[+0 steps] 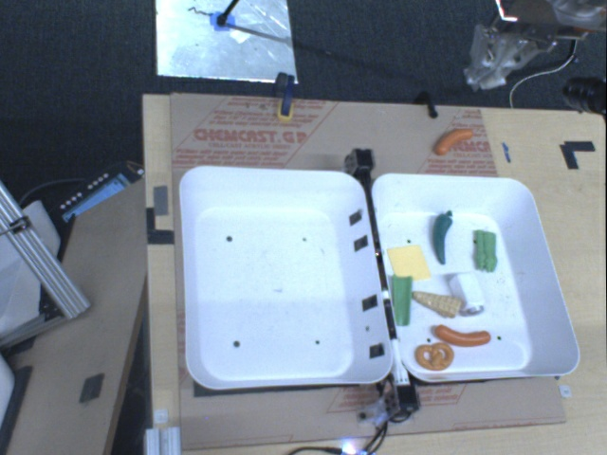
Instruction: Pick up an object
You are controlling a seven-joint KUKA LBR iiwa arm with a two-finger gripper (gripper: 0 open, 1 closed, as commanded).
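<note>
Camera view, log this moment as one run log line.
gripper raised past bench corner | right bin holds toy food | sausage outside bins | nothing picked

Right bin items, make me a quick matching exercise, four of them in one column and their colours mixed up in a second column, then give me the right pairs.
Things:
1. cheese slice
2. pretzel
3. pepper
4. sausage

Colours:
A. orange-red
B. teal green
C. yellow
D. brown

Pairs: 1-C, 2-D, 3-B, 4-A

Toys crowd the right bin (531, 207); its far-right floor lies open.
</note>
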